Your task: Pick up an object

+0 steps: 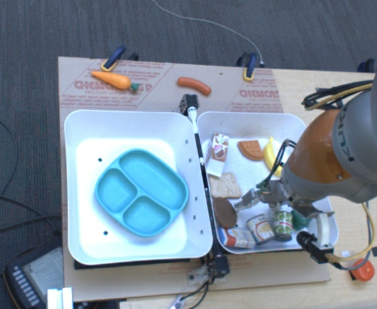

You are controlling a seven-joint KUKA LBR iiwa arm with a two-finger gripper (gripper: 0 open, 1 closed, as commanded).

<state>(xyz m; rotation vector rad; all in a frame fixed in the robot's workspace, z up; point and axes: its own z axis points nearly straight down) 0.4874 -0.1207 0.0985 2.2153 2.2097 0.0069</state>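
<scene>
Reaching in from the right, the grey arm point(352, 148) with its orange band point(317, 153) hangs over the right white bin point(285, 118), and the gripper point(269, 197) sits low among the objects in the near half of that bin. Whether its fingers are spread or closed cannot be told, since the wrist covers them.

Objects in the right bin: a small carton point(219, 148) near the far left corner, a tan wedge point(251, 149) beside it, a yellow piece point(270, 153) partly under the arm, a slice of toast point(225, 187) against the divider, a dark brown round piece point(224, 212) just in front of the toast, a can point(282, 224) and a squat jar point(260, 227) side by side just below the gripper, and a flat wrapper point(238, 239) at the near wall. No object is seen between the fingers.

Left white bin point(72, 172): a blue three-compartment plate point(142, 192) lies flat at its centre.

Tabletop point(291, 89) beyond the bins: a toy carrot point(112, 80) at far left and a toy sausage point(194, 85) near the middle, both outside the bins.
</scene>
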